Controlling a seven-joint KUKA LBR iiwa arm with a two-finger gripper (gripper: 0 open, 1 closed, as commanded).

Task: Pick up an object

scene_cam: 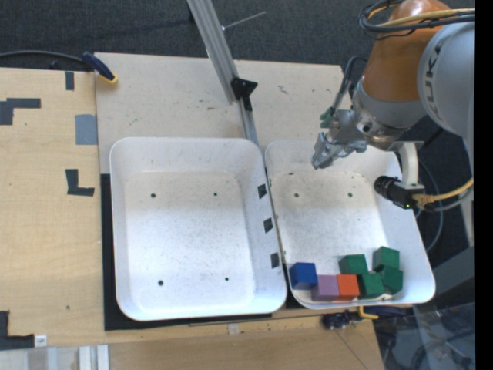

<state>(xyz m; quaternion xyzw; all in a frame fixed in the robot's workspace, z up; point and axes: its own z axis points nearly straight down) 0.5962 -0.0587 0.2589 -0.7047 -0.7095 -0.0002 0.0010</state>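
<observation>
Jaws (324,157) are hovering with nothing between them, can't tell how wide; blocks (350,277) are sitting well below, bunched against the bin's (420,241) near wall.

Two bins side by side on the worktop (177,106), blocks (350,276) clustered along the right bin's (308,206) near edge, left bin (185,153) beside it

Dark carpet (115,10) runs across twelve o'clock, a pale wooden bench (46,206) fills nine o'clock, and a slanted metal rail (212,33) cuts down from the top.
</observation>
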